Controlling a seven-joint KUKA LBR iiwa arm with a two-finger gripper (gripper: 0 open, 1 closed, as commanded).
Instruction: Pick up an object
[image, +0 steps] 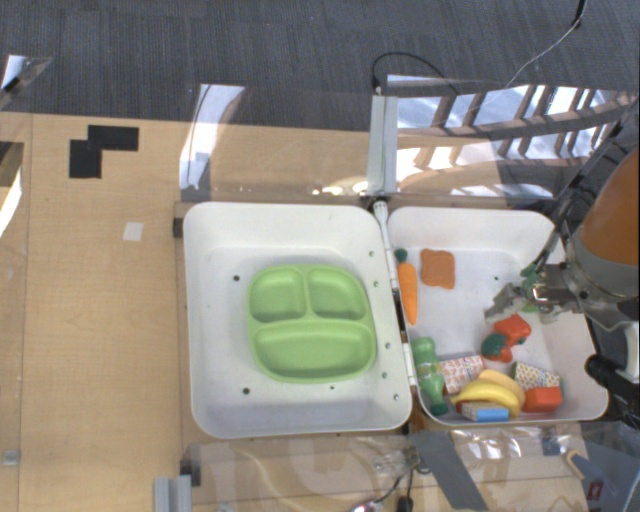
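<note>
My gripper (508, 292) hangs over the right bin (470, 235), reaching in from the right, open with nothing between its fingers. Just below its lower fingertip lies a red toy with a green part (508, 333). An orange carrot (407, 288) lies along the bin's left wall, with a brown-orange flat piece (437, 268) beside it. At the bin's front sit a yellow banana (490, 390), a green bottle (428, 365), a patterned box (461, 371) and an orange block (543, 399).
The left bin (215, 300) holds a green divided plate (311, 323). A metal post (381, 145) stands behind the seam between the two bins. Wooden bench surface (90, 330) spreads to the left.
</note>
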